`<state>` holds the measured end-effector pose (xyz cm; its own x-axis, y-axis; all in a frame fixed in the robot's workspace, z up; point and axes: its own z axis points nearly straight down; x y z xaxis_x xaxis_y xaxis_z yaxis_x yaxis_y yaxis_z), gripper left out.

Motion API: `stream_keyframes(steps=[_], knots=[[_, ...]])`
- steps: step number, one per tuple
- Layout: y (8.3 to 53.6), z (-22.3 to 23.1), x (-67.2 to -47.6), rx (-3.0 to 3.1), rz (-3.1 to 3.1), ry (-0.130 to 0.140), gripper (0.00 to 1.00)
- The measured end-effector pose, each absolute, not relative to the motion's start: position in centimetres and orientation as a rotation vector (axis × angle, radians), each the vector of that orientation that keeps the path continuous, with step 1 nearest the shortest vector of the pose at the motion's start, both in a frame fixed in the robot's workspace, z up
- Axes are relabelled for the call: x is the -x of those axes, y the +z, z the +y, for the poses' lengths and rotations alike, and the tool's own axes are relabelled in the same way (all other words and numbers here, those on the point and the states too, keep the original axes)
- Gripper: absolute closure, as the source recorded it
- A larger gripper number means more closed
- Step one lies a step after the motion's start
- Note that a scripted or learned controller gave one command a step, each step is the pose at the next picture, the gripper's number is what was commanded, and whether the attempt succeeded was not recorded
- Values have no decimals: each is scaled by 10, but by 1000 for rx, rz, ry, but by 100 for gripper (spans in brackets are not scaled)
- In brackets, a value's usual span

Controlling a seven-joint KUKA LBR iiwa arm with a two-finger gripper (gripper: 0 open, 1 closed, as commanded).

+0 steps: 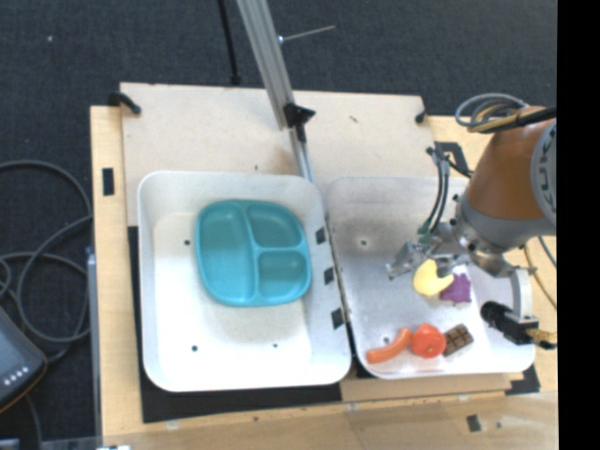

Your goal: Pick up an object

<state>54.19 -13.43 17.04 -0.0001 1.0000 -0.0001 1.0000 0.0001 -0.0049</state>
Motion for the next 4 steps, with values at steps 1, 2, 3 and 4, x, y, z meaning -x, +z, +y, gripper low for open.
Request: stream_keyframes(steps=[1,2,3,4], knots=[[127,-133,-546,2222,-2219,4,0],[99,-134,-545,2223,-2219,3,0],[112,-135,-547,2232,-2217,-4,100],[172,-130,-555,2223,-2230,-7,100]])
